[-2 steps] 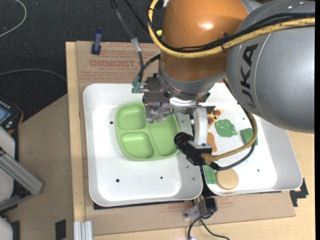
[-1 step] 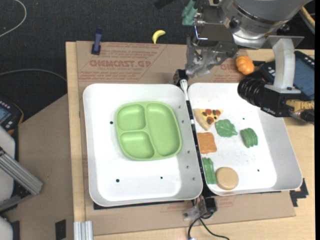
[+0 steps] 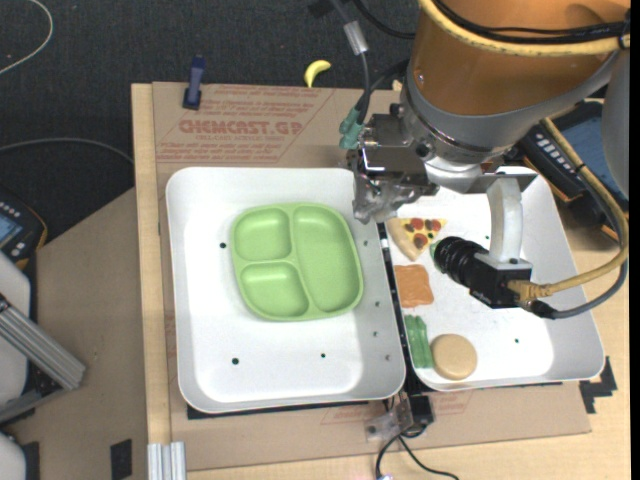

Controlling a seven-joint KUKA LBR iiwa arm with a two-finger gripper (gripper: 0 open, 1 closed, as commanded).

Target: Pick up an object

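Hovering over the right bin [image 3: 560,353], our gripper [image 3: 372,206] sits by the pizza slice [image 3: 416,233]. We cannot tell its grip. The green tray [image 3: 296,260] lies in the left bin [image 3: 200,348].

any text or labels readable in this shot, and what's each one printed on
"CHEMCAST G P" in large reddish letters, printed on the brown board under the bins; the last letters are partly cut off by the arm, so the reading is unsure.
Smaller reddish lines above and below that word on the same board: too blurred to read.
Faint reddish print on the board's front edge below the bins: too small to read.
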